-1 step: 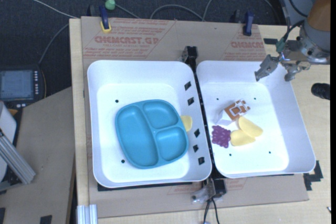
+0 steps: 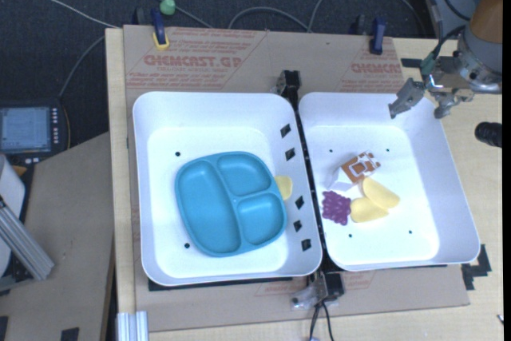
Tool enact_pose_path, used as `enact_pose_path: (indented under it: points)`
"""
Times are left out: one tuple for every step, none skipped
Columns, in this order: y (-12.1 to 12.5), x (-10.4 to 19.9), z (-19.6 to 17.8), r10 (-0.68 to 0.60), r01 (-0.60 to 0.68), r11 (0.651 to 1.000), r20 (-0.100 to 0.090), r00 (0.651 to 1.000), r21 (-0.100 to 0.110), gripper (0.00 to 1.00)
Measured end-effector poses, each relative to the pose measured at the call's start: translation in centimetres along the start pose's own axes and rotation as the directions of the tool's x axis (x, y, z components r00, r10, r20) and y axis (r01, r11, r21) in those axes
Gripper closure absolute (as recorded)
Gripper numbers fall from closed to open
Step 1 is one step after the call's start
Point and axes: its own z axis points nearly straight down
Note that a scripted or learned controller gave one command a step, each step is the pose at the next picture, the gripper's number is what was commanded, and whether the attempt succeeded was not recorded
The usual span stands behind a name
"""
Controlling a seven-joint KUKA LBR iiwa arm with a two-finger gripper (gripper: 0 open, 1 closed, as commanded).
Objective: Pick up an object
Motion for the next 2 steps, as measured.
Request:
enact_pose_path:
  points:
    - [-0.8,0.7,5.1,0.0,0.0,1.0,-0.002,1.0,0.005,0.0]
    - [-1.6,0.0,10.1,0.001,-0.001,1.0,-0.002,1.0,0.006,0.0]
